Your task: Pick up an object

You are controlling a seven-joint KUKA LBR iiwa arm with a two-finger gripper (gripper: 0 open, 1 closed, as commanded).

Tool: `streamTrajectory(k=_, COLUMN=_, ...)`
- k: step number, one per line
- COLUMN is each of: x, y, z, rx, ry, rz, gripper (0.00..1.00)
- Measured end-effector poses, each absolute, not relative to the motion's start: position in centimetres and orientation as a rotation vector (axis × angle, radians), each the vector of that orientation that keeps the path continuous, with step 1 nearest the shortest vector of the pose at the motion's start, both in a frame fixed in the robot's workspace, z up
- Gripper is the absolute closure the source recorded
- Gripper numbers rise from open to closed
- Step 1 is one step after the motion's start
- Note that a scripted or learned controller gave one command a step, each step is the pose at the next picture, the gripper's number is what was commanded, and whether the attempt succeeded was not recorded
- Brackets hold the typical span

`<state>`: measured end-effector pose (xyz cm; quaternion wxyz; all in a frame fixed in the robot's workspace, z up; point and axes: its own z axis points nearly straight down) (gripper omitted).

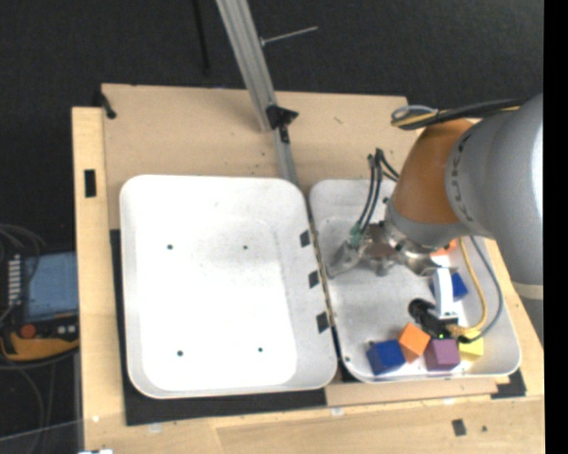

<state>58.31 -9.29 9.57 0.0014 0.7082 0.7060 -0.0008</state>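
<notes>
Several small blocks lie in the right bin (364, 305), clustered at its front right corner: a blue block (385, 357), an orange block (415, 340), a purple block (442, 354) and a yellow piece (471, 347). Further back, partly hidden by the arm, are a blue piece (458, 285) and a small orange-red piece (443, 251). My gripper (344, 253) is low over the left part of the right bin, close to the wall between the bins and well apart from the cluster. I see nothing in it.
The left bin (218, 282) lies beside the right one, with small black clips (314, 278) along the shared wall. A slanted metal rail (251, 55) rises behind the bins. The grey arm with its orange band (431, 183) covers the right bin's back right.
</notes>
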Motion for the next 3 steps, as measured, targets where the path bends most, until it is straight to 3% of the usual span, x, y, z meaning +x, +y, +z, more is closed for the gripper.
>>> streamTrajectory(k=1, x=58.5, y=-9.2, z=10.9, rx=2.231, ry=2.206, rz=0.008, gripper=1.0)
streamTrajectory(k=3, x=59.0, y=-9.5, z=23.6, rx=2.213, ry=2.22, rz=0.009, gripper=1.0)
